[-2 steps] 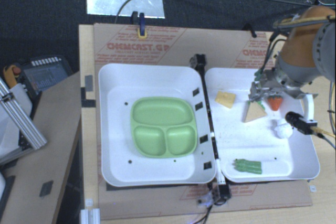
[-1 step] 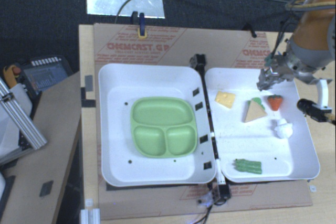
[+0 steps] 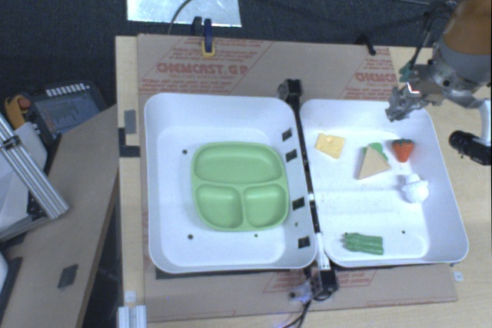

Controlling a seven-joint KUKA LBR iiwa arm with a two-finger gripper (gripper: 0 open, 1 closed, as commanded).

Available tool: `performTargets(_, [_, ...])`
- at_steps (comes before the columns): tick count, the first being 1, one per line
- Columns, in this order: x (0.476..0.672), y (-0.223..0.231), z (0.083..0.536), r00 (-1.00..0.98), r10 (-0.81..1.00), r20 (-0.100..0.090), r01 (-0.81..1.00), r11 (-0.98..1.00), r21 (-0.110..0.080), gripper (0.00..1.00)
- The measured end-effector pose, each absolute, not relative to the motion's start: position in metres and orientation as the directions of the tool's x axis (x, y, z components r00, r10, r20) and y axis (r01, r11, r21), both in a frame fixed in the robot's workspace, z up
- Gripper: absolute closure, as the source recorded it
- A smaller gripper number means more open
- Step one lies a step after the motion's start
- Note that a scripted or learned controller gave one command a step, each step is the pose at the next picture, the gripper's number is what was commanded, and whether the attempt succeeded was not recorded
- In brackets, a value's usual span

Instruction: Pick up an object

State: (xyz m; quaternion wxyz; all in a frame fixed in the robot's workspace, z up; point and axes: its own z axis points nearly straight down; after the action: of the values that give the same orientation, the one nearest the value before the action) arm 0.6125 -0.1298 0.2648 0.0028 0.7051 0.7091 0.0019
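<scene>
**Gripper hangs at the right bin's far corner, nearest target at seven o'clock**

Two white bins sit side by side on the bench. The left bin holds a green divided plate at its centre. The right bin carries the loose pieces: a yellow cheese square at about ten o'clock from the bin's middle, a tan wedge near the middle with a small green bit touching its top, an orange-red piece at two o'clock, a white lump at four o'clock, and a green bean pod at six o'clock, its long axis running left to right.

The arm reaches in from the right, and its gripper hovers over the bin's twelve-to-one o'clock rim. How far it is open I cannot tell; nothing is seen in it.

The orange-red piece looks like the closest candidate, lying just toward six o'clock from the gripper. The wedge lies further off, toward seven o'clock.
</scene>
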Motion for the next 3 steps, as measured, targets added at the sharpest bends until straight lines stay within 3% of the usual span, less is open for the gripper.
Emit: performTargets(3, [0.539, 0.022, 0.229, -0.009, 1.000, 0.003, 1.000, 0.009, -0.003, 1.00])
